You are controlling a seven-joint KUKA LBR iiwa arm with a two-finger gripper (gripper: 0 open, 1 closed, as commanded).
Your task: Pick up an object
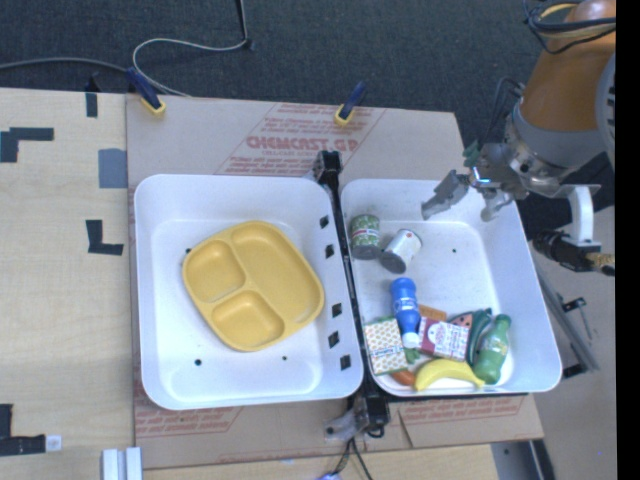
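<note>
jaws (466,199): spread, nothing between, above right bin (535,298) far edge
can (364,234): near divider
banana (447,373): front pile
tray (252,284): left bin (160,298)

Colours on the bench

Yellow divided tray (253,284) in white left bin (160,268). White right bin (525,298): blue bottle (404,307), yellow banana (447,373), green-labelled can (364,235), white cup (400,248), red carton (446,338), checked packet (384,346). Brown cardboard (290,143), red lettering.
</note>
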